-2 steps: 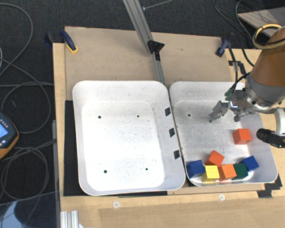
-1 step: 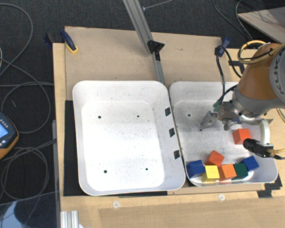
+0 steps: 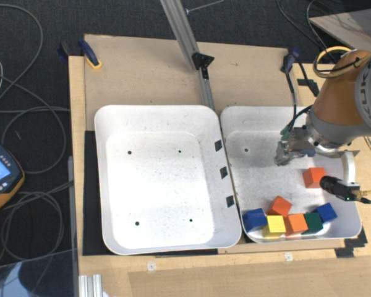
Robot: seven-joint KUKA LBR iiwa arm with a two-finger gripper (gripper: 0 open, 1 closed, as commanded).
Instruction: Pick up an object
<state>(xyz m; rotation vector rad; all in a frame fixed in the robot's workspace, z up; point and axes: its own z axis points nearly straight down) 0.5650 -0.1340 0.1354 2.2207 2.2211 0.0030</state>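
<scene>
- Blocks cluster along the right bin's (image 3: 260, 135) near edge; one orange block (image 3: 313, 177) lies apart, closer to the hand (image 3: 286, 155).
- Hand hovers over bare bin floor, carrying nothing; its opening I cannot tell.
- Approach step, I judge: next it must shift toward a block and descend.

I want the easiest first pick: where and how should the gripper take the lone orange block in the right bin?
Probably from straight above, fingers closing on two opposite side faces. The lone orange block sits apart from the cluster of blocks near the right bin's front edge, so its sides look free. The gripper is just up and left of it.
</scene>
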